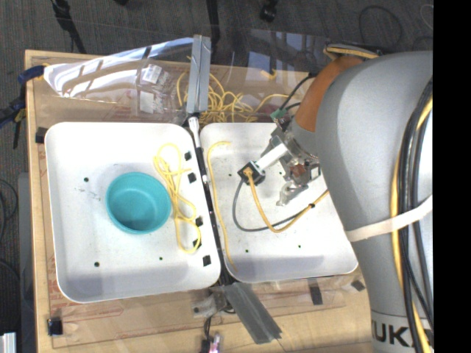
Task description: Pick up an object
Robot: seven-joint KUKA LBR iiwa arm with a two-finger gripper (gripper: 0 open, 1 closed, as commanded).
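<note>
As the grey arm (375, 145) reaches in from the right of the camera view, I log the gripper (289, 191) low over the right bin (294, 259), in its far half and nearer the right wall than the divider. Whether the claw is released or clenched I cannot tell, because the wrist masks it at this slant. The orange band (322, 98) sits above that bin's far rim.

The candidate objects for the pick lie in the left bin (81, 259), well apart from the gripper.

Item one is a teal bowl (138, 203). It stands upright, mouth up, on the bin floor near the middle.

Item two is a yellow cord (179, 190). It lies in loose loops just beside the bowl on its right, running along the wall shared with the right bin (whether it touches the bowl's rim I cannot confirm).

A thin yellow strand (215, 190) runs down the right bin's left side. I cannot tell whether it joins that cord.

Behind both bins, on the bench (35, 219), a tangle of yellow cable (221, 103) lies against the far rims. A sheet of clear plastic (110, 76) lies beside it.
</note>
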